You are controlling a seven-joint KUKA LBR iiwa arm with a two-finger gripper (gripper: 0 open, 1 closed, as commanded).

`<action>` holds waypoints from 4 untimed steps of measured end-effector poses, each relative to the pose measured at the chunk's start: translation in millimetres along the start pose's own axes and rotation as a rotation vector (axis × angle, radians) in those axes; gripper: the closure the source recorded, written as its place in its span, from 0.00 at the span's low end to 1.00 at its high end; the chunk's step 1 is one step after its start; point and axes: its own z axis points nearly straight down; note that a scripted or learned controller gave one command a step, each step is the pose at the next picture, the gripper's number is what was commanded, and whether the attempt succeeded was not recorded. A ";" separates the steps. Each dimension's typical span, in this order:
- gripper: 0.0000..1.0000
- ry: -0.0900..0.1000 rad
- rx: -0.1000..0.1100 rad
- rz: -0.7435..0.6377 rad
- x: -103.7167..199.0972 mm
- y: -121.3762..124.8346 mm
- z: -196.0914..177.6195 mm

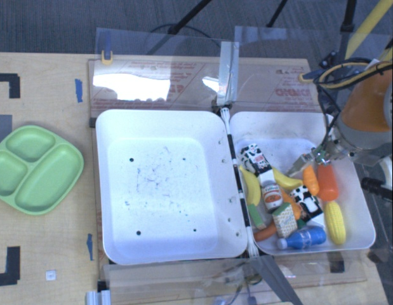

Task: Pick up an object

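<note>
We saw gripper (318, 155) in right bin (364, 234) touching orange bottle (326, 181) (grasp state unclear).

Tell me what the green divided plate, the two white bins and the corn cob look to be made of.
Green divided plate: likely moulded plastic, matte, uniform pastel colour with soft rounded ridges.
White bins: probably thin formed plastic, smooth and slightly glossy, with rounded corners; the left one bears faint blue scuffs.
Corn cob: seemingly toy plastic, even yellow, a slight sheen.
</note>
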 end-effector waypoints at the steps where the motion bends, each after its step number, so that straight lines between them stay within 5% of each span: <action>1: 0.00 -0.008 0.000 -0.126 -0.2 22.1 0.9; 2: 0.00 -0.001 -0.002 -0.162 -27.4 8.9 -0.1; 3: 0.00 -0.005 0.001 -0.104 6.6 2.1 0.3; 4: 0.00 -0.002 0.001 -0.274 -14.7 -36.9 -0.4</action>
